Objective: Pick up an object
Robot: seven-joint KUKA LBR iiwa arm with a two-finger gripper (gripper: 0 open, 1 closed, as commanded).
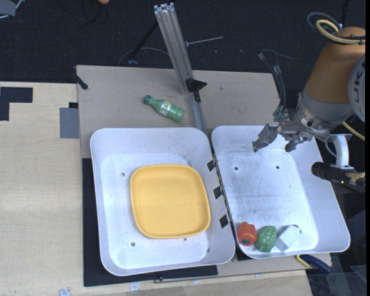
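A yellow square plate lies flat in the left bin. At the near edge of the right bin sit a red pepper-like toy, a green lumpy toy and a small white-grey block, close together. My gripper hangs over the far end of the right bin, fingers spread apart, nothing between them. It is well away from the three small objects.
A green bottle lies on the bench behind the left bin. A slanted metal rail rises behind the bins' divide. Black clips line the seam between bins. The arm's orange band is at the right.
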